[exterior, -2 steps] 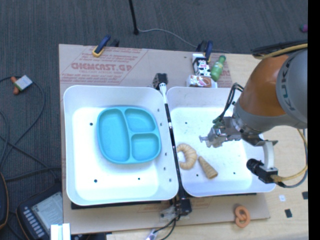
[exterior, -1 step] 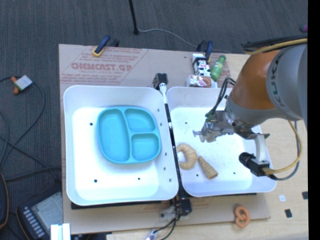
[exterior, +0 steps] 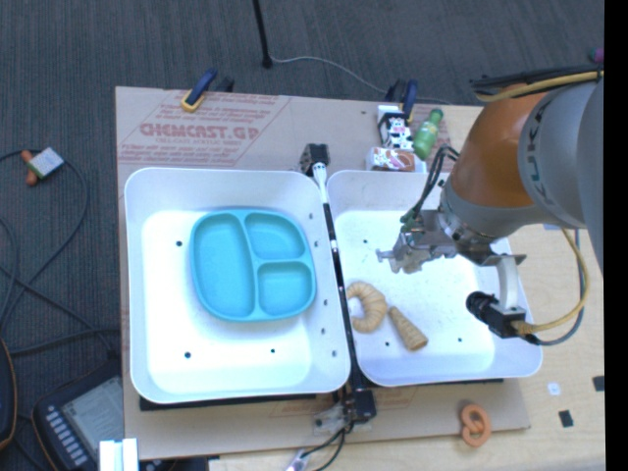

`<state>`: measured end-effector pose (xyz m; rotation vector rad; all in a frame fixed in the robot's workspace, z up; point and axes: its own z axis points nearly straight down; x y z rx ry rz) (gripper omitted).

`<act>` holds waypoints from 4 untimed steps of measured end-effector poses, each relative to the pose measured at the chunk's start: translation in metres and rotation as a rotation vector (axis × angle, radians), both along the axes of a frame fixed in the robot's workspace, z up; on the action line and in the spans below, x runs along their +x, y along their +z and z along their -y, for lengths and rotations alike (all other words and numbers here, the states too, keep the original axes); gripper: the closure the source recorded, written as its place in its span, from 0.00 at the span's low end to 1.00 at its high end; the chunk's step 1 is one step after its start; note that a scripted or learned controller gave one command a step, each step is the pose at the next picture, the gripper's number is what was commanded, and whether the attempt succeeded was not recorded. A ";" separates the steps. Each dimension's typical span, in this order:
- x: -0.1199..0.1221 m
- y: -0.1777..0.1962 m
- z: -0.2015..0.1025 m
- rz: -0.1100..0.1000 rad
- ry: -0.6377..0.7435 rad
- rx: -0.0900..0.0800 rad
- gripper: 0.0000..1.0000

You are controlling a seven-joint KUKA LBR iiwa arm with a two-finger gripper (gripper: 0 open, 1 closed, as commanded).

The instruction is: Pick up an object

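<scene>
In the right bin (exterior: 432, 361) lie a tan curled pastry-like object (exterior: 367, 304) and a tan cone-shaped piece (exterior: 407, 329), both near the bin's front left. My gripper (exterior: 407, 256) hangs over the middle of the right bin, up and to the right of the two tan pieces and apart from them. I see nothing between its fingers. The grey arm with its orange band (exterior: 500, 155) reaches in from the right.
The left bin (exterior: 157, 351) holds a blue three-compartment plate (exterior: 253, 264). A small green bottle (exterior: 426, 133) and a printed packet (exterior: 393, 155) sit behind the right bin. An orange ring (exterior: 475, 424) lies on the board in front. Clamps stand along the divider.
</scene>
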<state>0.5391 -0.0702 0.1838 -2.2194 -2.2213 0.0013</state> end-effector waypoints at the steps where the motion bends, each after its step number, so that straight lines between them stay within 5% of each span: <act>1: -0.040 0.000 -0.054 0.000 0.001 0.000 1.00; 2: -0.056 -0.048 0.031 -0.002 -0.004 -0.002 1.00; 3: 0.061 -0.081 0.061 0.000 0.000 -0.002 1.00; 4: -0.003 -0.019 0.034 0.001 -0.001 -0.001 1.00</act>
